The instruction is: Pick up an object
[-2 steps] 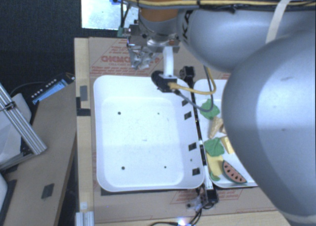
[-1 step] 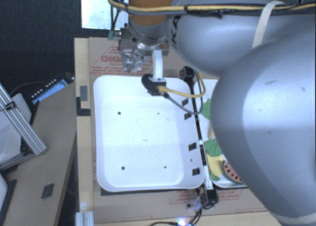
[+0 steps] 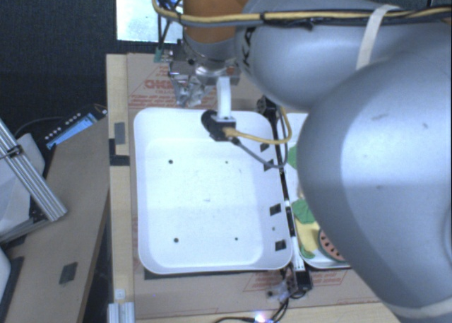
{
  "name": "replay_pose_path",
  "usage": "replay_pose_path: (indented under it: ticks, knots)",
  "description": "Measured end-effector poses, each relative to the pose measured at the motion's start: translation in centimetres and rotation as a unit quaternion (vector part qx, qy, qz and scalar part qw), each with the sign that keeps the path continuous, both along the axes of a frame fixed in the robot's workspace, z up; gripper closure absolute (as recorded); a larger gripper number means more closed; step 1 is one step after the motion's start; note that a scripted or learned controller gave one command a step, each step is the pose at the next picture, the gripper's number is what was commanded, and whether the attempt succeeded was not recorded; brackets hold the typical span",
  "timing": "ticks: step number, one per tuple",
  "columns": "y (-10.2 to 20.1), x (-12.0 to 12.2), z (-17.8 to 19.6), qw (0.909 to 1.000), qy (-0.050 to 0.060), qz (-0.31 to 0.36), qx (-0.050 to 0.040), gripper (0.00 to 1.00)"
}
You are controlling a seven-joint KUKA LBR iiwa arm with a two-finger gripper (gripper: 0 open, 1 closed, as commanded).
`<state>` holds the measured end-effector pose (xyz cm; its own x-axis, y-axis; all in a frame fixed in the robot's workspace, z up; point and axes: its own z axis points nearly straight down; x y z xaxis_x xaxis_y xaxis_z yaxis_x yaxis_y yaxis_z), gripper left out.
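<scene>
Hanging over the left bin's (image 3: 159, 194) far edge, the jaws, open or closed I cannot tell, are risking grabbing nothing; the toys (image 3: 314, 235) are lying in the right bin (image 3: 323, 264).

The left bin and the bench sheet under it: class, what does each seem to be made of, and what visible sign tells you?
Left bin: probably moulded plastic, smooth white with a slight sheen; rounded corners and a raised rim suggest it.
Bench sheet: likely cardboard, matte tan, with red print and a flat cut edge.
</scene>
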<state>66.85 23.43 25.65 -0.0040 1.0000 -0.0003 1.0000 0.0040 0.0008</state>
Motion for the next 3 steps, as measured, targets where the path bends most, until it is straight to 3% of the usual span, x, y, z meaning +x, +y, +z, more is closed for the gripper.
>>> replay_pose_path:
  ticks: [1, 2, 3]
  knots:
    - [-1.0, 0.0, -1.1, 1.0000, 0.000, -0.002, -0.0001, 1.00]
    - [0.0, 0.0, -1.4, 1.0000, -0.001, 0.000, 0.0002, 1.00]
    - [-2.9, 0.1, 4.1, 1.0000, -0.003, -0.002, 0.0010, 1.00]
